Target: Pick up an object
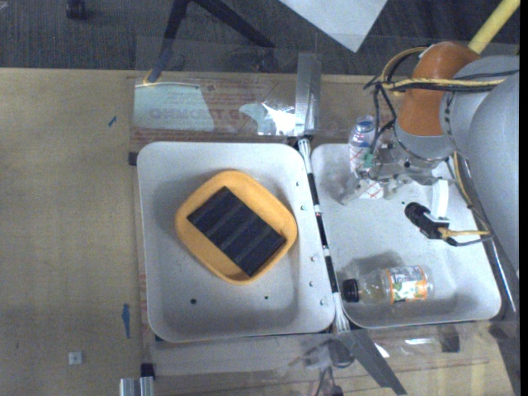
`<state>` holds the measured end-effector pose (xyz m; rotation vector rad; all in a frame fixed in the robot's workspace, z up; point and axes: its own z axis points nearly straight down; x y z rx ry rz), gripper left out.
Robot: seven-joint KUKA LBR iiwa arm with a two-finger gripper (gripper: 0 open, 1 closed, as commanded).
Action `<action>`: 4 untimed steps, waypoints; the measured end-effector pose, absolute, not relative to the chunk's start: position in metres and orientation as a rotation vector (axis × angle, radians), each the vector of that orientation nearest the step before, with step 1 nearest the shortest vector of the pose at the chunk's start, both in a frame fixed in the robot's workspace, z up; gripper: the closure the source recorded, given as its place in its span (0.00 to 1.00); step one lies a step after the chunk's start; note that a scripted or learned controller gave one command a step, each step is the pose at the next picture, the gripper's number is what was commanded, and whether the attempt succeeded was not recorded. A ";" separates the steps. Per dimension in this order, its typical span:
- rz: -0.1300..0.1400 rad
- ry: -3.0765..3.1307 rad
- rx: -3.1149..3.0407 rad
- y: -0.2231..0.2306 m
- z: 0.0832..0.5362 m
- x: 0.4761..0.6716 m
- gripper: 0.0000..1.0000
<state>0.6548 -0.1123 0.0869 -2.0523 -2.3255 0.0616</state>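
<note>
My gripper (369, 181) hangs low over the back left part of the right bin (462, 304). Just behind it stands a small clear bottle (361, 133) with a blue label, close to the bin's back wall. A clear plastic bottle (388, 286) with an orange label and a black cap lies on its side near the front of the same bin, well apart from the gripper. In the left bin (161, 304) rests a yellow-orange rounded object (191, 239) with a black ribbed panel on top.
A metal divider (308, 97) stands upright behind the gap between the bins. Crumpled clear plastic (268, 115) and a flat printed sheet (172, 106) lie on the bench behind the left bin. The grey arm (495, 139) covers the right bin's right side.
</note>
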 end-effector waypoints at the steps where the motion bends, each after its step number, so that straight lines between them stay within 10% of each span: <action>1: 0.039 -2.331 -2.020 -0.155 0.086 0.657 0.00; 2: 0.042 -2.278 -2.079 -0.197 0.085 0.656 0.00; 3: 0.060 -2.274 -2.072 -0.198 0.092 0.653 1.00; 4: 0.005 -2.303 -2.131 -0.127 0.180 0.665 1.00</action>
